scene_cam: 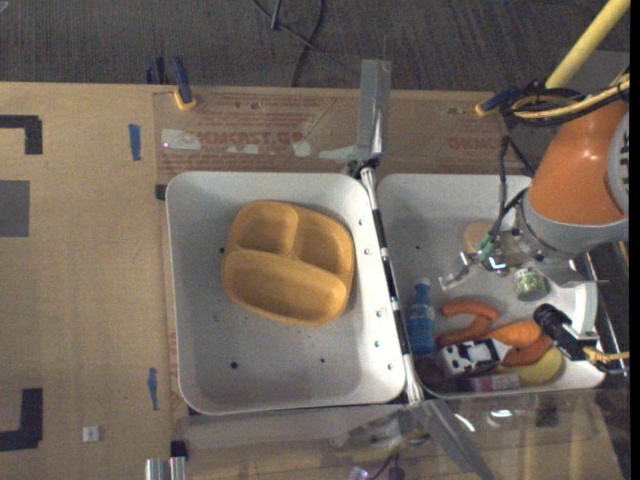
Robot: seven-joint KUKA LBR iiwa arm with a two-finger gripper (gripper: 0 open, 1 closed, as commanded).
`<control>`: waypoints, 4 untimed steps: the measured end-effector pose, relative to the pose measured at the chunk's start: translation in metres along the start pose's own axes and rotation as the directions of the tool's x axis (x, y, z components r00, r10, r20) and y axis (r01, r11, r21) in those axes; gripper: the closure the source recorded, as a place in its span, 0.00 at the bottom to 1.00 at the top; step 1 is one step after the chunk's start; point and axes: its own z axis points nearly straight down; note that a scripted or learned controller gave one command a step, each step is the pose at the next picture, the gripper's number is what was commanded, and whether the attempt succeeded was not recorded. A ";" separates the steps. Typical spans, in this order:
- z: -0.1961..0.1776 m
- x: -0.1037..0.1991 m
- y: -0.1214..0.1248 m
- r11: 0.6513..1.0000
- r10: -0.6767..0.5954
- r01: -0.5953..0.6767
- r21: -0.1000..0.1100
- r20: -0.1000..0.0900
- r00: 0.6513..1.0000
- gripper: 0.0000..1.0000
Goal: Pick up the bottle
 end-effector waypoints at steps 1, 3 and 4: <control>0.066 0.003 0.053 0.997 0.082 -0.082 -0.007 0.001 0.997 0.00; 0.065 -0.031 0.061 0.992 0.123 -0.123 -0.007 0.000 0.992 1.00; -0.032 0.019 0.114 0.882 0.471 -0.471 0.000 0.000 0.882 1.00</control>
